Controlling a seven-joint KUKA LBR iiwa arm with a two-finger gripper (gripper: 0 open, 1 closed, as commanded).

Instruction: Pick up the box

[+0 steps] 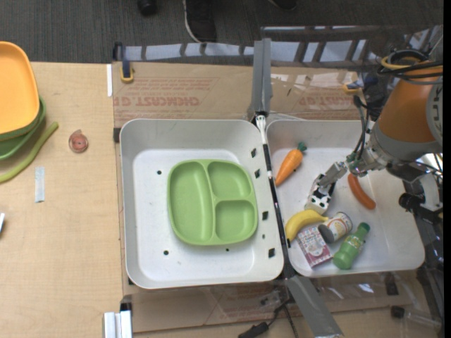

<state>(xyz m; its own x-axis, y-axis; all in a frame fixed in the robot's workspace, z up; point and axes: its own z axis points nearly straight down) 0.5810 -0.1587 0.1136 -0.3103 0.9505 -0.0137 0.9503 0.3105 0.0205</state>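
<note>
A single fixed camera looks down on the bench (63,259) from above, at a slant rather than straight overhead. It is far enough back to take in both white bins: the left bin (141,210) sits near the centre, the right bin (402,252) toward the right side. A strip of dark floor (84,13) runs along the top.

A: Colours? The divided plate (213,202) is light green, the bins (134,210) white.

B: Carrot (289,165) orange with a green tip, banana (304,222) yellow, bottle (351,246) green, box (313,246) pink-patterned.
</note>
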